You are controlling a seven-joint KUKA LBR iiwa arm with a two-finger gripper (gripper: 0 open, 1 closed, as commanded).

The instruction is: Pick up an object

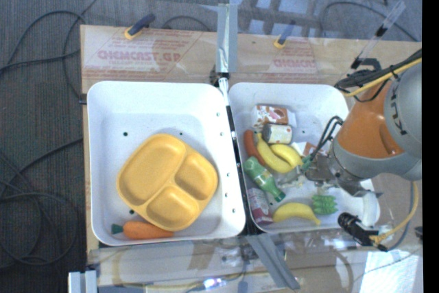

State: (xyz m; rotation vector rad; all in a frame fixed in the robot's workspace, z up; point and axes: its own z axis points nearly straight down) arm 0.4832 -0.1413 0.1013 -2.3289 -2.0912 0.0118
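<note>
Sitting in the left bin [103, 106]: a smooth yellow plastic tray [168, 180], rounded and split into three compartments, tilted diagonally mid-floor. Lying against that bin's front wall near its front-left corner: an orange carrot [144, 231], tapered, just off the tray's front edge. Leaving bare white floor along the left bin's back and left walls.

Crowding the right bin [302, 94] along its left wall and middle: a printed carton [272, 114] near the back, a glossy yellow banana pair [280, 156] mid-bin, an orange-red sausage shape [252, 143] beside the left wall, a green bottle [263, 178] lying slanted, another banana [296, 212] near the front wall, a ridged green piece [324, 203] beside it.

Reaching in over the right bin's right side: grey arm with orange band [367, 130], gripper [314, 168] hovering low by the banana pair. Finger opening and any hold: cannot tell, too cluttered. Leaving open floor at the right bin's back-right corner.
</note>
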